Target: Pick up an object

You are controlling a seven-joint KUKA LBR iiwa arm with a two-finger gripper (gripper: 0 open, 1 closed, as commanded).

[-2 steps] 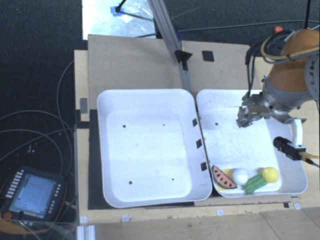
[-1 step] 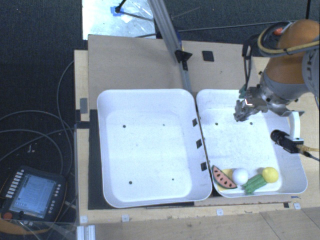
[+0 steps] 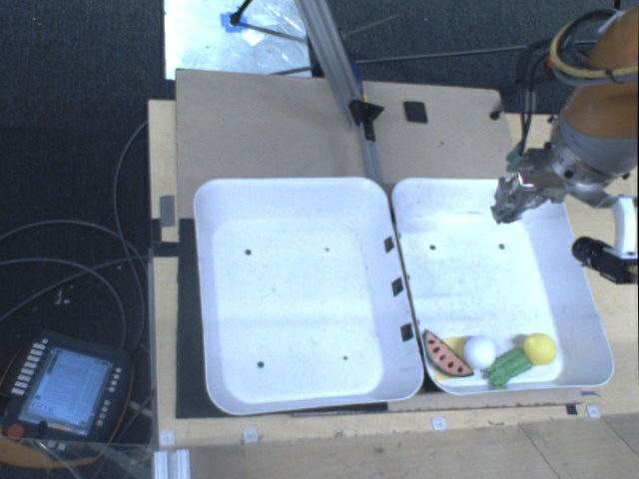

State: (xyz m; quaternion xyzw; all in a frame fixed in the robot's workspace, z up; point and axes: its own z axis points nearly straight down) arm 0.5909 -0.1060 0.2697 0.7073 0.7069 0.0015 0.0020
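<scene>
Hand [image 3: 507, 208] over right bin's [image 3: 469, 267] far edge, finger state unclear, toys [image 3: 489, 352] well apart at near edge

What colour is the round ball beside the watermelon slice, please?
White ball, seen in the camera view.

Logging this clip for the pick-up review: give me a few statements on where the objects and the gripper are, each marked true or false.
1. All the small objects lie in the right bin. True.
2. The watermelon slice sits at the far edge of its bin. False: it lies along the near edge, close to the divide between the bins.
3. The white ball lies between the watermelon slice and the green object. True.
4. The gripper is directly over the yellow ball. False: it is over the far part of the right bin, well away from the objects.
5. The left bin holds the green object. False: it lies in the right bin.
</scene>
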